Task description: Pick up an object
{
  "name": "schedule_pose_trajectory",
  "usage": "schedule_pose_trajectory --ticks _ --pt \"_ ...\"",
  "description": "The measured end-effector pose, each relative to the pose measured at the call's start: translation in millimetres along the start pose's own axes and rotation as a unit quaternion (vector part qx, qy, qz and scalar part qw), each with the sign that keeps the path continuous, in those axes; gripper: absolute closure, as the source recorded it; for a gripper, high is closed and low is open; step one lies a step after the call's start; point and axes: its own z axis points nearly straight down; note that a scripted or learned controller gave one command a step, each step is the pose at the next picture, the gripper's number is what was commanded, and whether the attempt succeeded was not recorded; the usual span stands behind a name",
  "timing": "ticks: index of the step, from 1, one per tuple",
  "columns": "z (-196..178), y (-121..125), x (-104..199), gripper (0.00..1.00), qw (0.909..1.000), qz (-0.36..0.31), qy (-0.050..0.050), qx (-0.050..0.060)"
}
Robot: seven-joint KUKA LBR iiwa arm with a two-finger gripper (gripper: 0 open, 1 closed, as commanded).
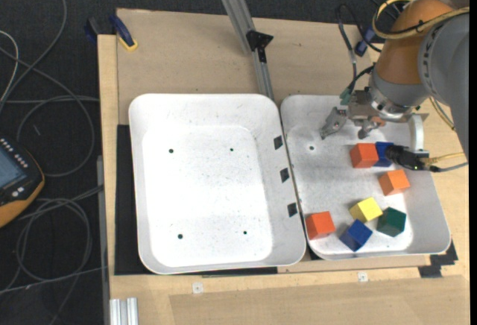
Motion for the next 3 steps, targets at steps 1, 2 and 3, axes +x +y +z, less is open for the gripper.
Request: schedule_pose_trajectory --ticks 1,2,3 --pt "-15.5 2.6 0.8 1.00 1.0000 -0.001 0.000 -0.005" --pt "-72.4 -1.2 10.0 1.00 1.0000 -0.001 -0.001 -0.007" --pt "-119.3 -5.9 11.9 1.00 1.0000 -0.001 -0.001 -0.007"
